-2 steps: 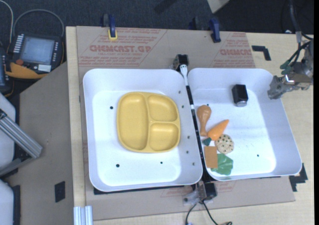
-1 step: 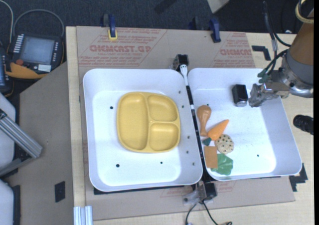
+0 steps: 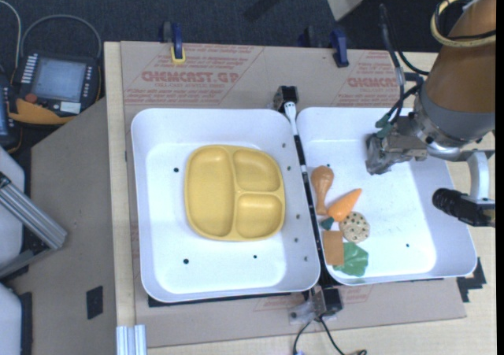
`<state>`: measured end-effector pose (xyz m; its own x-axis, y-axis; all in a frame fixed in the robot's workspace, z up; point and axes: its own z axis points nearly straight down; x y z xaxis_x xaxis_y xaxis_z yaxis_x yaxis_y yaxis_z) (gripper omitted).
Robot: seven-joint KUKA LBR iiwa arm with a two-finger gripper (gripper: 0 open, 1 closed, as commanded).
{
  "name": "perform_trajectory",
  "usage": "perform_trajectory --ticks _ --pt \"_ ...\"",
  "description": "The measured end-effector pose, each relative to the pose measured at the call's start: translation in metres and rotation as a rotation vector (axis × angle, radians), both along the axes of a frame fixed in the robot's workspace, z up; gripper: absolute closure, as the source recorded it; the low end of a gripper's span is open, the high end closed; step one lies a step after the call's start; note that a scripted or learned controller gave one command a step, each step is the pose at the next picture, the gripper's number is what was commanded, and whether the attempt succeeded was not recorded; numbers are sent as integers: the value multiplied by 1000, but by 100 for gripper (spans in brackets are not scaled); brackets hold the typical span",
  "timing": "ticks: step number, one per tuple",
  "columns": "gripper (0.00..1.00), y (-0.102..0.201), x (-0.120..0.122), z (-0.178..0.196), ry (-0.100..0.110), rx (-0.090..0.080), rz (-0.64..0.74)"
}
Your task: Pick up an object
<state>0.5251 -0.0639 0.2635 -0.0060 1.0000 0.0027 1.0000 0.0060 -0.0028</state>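
In the right bin (image 3: 409,212) several toy foods lie along its left wall: a tan drumstick-like piece (image 3: 321,182), an orange carrot (image 3: 344,204), a speckled cookie (image 3: 355,226), an orange block (image 3: 334,248) and a green piece (image 3: 355,260). My gripper (image 3: 381,158) hangs over the upper middle of that bin, up and to the right of the drumstick, apart from all the pieces. Nothing shows between its fingers.
The left bin (image 3: 150,188) holds a yellow three-compartment plate (image 3: 235,192). A black bar (image 3: 299,157) runs between the two bins. Blue clamps (image 3: 176,37) grip the board's far edge. A pendant with a screen (image 3: 55,82) lies at the far left.
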Motion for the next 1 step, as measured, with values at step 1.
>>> perform_trajectory --ticks 1 --pt "100 61 -7 -1 0 0 1"
